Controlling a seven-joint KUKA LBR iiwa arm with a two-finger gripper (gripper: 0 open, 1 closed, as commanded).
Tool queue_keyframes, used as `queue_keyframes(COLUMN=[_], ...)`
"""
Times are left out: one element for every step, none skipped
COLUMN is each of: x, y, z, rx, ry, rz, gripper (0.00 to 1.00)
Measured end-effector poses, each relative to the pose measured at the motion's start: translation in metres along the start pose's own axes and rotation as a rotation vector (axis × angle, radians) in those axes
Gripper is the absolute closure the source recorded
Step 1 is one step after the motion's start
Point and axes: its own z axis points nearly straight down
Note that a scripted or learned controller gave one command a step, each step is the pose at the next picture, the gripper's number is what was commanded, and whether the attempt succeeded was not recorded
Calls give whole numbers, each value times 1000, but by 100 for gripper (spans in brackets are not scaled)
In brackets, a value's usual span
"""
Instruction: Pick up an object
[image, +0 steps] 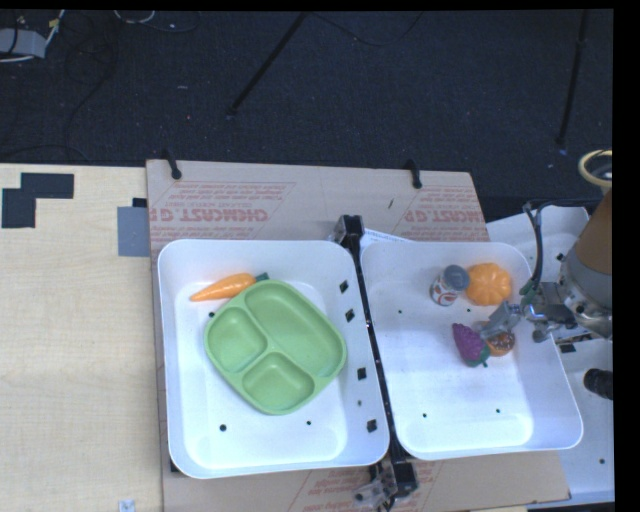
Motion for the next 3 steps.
queue_keyframes(x=[4, 3, 10], y=[7, 8, 5], z=[47, 35, -11], rx=[0, -3, -9], ry=[0, 0, -3], rz=[-1, 1, -2], gripper=[0, 100, 100])
